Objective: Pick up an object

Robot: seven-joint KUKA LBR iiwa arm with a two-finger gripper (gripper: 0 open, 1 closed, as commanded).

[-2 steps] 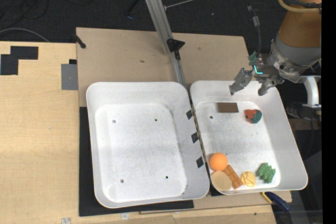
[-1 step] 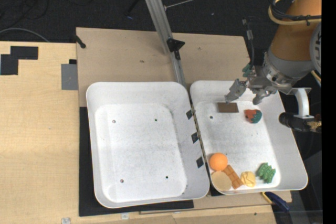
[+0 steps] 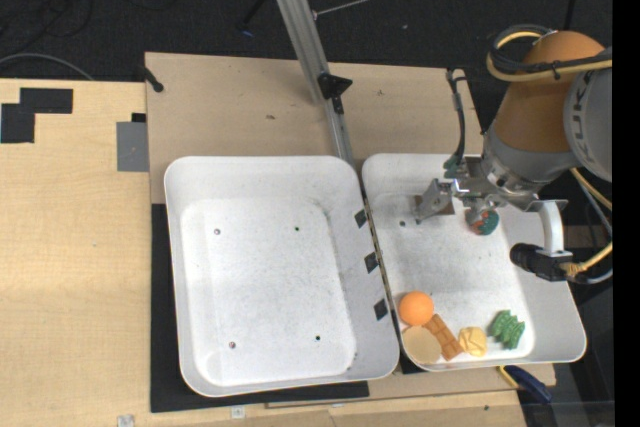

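My gripper (image 3: 456,205) hangs over the back half of the right bin (image 3: 545,350), below the grey wrist and its orange band. A small teal and red object (image 3: 485,221) sits right at the gripper's lower right side, partly covered by it. I cannot tell whether it is gripped or lying on the bin floor. At the bin's front are an orange ball (image 3: 416,307), a tan disc (image 3: 421,345), a brown stick (image 3: 446,335), a yellow piece (image 3: 472,341) and a green piece (image 3: 507,328).
The left bin (image 3: 180,215) lies beside the right one, with black clips (image 3: 371,260) along their shared edge. A slanted aluminium rail (image 3: 300,25) rises behind the bins. A black cable fitting (image 3: 540,260) juts from the arm over the right bin's right side.
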